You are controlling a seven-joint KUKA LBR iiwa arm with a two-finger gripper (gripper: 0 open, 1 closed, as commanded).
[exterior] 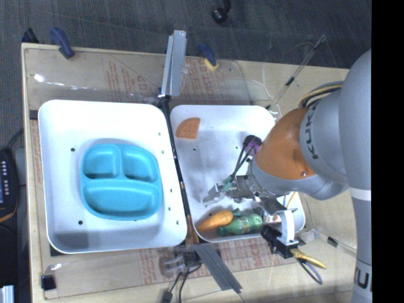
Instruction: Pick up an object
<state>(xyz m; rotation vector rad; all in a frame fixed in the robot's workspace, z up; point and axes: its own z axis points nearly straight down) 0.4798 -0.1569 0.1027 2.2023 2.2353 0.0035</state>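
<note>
Orange carrot (214, 219) lies sideways just below my pincer (218, 191), beside the green bottle (243, 225); I cannot tell how my pincer stands.

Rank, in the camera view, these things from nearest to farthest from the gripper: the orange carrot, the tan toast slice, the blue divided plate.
From the gripper:
1. Orange carrot, just below it, right bin.
2. Tan toast slice, upper corner, right bin.
3. Blue divided plate, left bin.
</note>
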